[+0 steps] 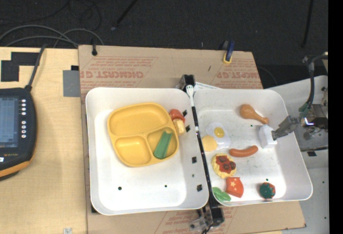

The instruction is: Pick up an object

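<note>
Toy sausage (pixel 244 151), right bin (pixel 292 174), just left of and below hand (pixel 266 136); drumstick (pixel 253 114) above. Hand state: cannot tell. Green piece (pixel 163 145) in yellow tray (pixel 128 120), left bin (pixel 102 174). Cardboard (pixel 134 64) printing mirrored, unreadable.

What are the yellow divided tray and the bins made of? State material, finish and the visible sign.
Yellow divided tray: likely moulded plastic, smooth, slightly glossy; uniform colour, rounded compartment ridges.
Left bin and right bin: probably thin formed plastic, smooth white; rounded corners, soft raised rims.
</note>
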You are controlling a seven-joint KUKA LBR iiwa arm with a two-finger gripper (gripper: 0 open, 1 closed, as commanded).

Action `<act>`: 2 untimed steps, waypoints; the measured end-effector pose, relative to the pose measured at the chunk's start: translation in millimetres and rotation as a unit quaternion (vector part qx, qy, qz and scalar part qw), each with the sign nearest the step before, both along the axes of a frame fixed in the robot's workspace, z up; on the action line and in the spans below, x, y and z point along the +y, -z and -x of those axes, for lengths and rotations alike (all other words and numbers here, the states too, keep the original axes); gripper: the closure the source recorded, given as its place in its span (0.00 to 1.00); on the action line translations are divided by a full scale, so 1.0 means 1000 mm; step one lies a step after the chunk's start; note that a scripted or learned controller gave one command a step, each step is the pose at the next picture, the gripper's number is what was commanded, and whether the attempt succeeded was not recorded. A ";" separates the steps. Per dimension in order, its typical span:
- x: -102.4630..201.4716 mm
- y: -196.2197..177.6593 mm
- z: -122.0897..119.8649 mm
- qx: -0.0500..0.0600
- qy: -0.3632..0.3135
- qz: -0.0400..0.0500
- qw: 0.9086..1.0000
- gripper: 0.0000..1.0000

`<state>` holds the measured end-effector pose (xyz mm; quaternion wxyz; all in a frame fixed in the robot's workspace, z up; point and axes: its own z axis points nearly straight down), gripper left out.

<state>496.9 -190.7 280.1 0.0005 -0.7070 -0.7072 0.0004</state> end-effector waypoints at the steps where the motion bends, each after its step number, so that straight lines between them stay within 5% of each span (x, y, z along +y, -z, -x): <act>1: -0.001 -0.010 0.000 0.001 0.000 0.000 1.000 1.00; 2: 0.076 0.008 0.021 0.003 -0.003 -0.002 1.000 1.00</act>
